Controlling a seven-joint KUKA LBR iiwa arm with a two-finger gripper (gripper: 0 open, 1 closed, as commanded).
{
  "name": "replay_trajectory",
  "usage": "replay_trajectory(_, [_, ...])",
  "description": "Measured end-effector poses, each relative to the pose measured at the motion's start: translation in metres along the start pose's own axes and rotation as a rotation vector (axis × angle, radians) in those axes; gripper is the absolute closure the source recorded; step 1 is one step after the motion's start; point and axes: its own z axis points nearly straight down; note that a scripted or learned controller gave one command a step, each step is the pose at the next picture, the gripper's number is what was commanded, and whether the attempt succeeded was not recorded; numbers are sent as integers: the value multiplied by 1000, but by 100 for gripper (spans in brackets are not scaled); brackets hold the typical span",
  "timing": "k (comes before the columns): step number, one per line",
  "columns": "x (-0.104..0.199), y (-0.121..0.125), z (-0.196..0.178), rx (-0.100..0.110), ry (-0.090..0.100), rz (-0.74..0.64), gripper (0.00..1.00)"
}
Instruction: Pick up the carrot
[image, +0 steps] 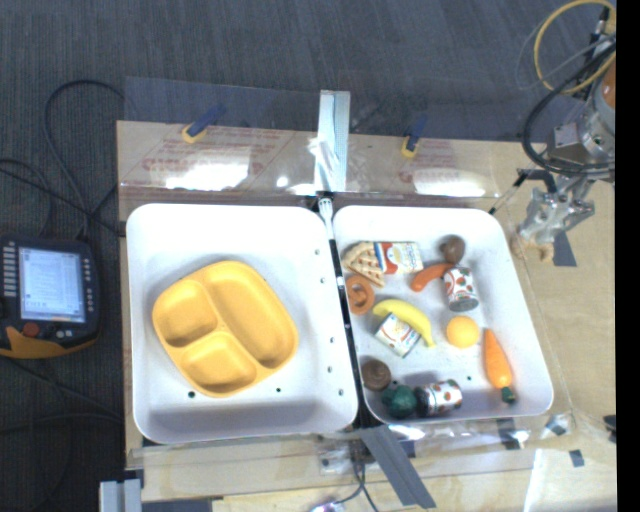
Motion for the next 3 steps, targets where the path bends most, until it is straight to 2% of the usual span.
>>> replay_trajectory(1, [-6,-21,-42,7,0,-225,100])
replay_trajectory(2, [4,12,-40,2,0,-543,100])
replay_trajectory(3, [-7,1,15,-2,-2,-723,100])
